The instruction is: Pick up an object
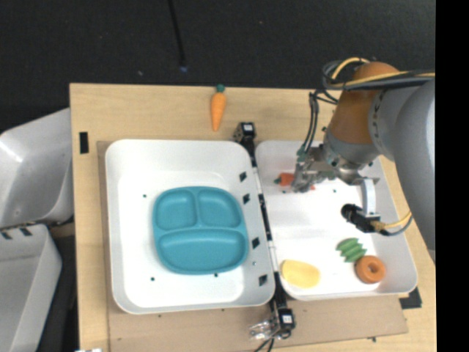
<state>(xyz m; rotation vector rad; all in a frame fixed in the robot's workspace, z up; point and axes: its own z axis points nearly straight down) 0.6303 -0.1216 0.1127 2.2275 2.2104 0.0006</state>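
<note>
**Gripper low over right bin's far corner**

We see the gripper [304,178] lowered into the right bin [311,218], beside a small red-orange item [286,178] just to its left; we cannot tell how wide it stands. Near the front rim lie a yellow piece [300,273], a green piece [351,250] angled diagonally, and an orange ring [371,269]. A teal divided plate [200,229] fills the left bin [124,270]. A carrot [218,108] rests on the bench [146,108], leaf end away from us. We read no writing.
</note>
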